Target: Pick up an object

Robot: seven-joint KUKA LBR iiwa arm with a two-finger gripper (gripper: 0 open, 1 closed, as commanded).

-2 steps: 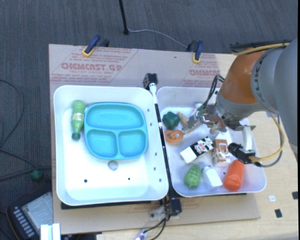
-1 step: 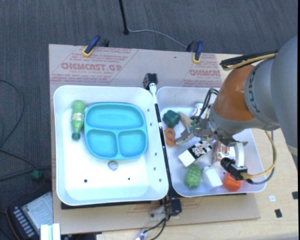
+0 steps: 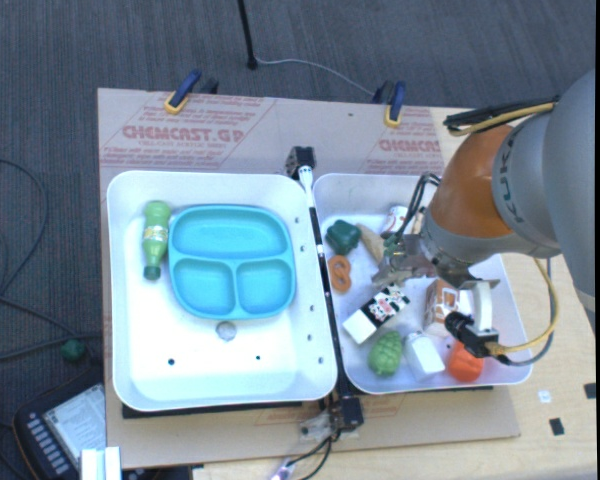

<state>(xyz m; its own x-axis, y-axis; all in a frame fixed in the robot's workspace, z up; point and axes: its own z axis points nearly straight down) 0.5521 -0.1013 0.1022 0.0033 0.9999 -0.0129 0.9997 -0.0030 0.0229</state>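
1. We find the table [image 3: 180,133] faced with a tan sheet printed in red lettering, held at its far edge by two clamps, one blue and yellow [image 3: 185,89], the other likewise [image 3: 394,105]. Dark grey carpet [image 3: 80,28] surrounds it, with black cables trailing across it.
2. Two shallow white bins sit side by side. The left bin [image 3: 140,368] holds a blue divided tray [image 3: 232,259], with a green bottle [image 3: 156,238] lying just beside the tray's left edge.
3. The right bin [image 3: 500,373] holds a clutter of small items: a dark green lump [image 3: 342,236], an orange ring [image 3: 340,273], a black-and-white patterned block [image 3: 383,306], a white block [image 3: 360,325], a green knobbly fruit [image 3: 385,353] and an orange piece [image 3: 466,365] near the front rim.
4. The arm [image 3: 480,193] reaches in from the right over the right bin. Its pincer [image 3: 400,258] sits low among the items, just above the patterned block.
5. We cannot tell how the pincer stands, nor whether it grips anything.
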